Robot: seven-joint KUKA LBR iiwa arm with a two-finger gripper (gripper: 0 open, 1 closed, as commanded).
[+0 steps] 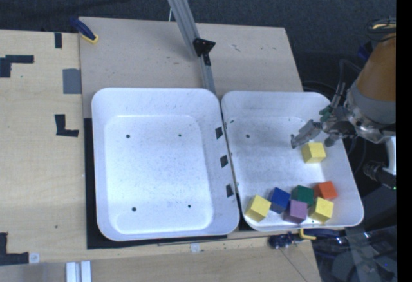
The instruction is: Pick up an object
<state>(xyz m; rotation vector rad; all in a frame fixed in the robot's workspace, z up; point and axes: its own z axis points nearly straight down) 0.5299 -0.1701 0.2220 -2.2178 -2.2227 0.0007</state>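
The robot arm's pincer hangs low over the right bin, fingers spread apart and holding nothing. A yellow cube sits just below the fingertips, turned slightly askew to the bin's walls; whether they touch it cannot be told. Near the bin's front wall cluster another yellow cube, a blue, a purple, a green, an orange and a third yellow. The left bin lies alongside on the wooden surface.
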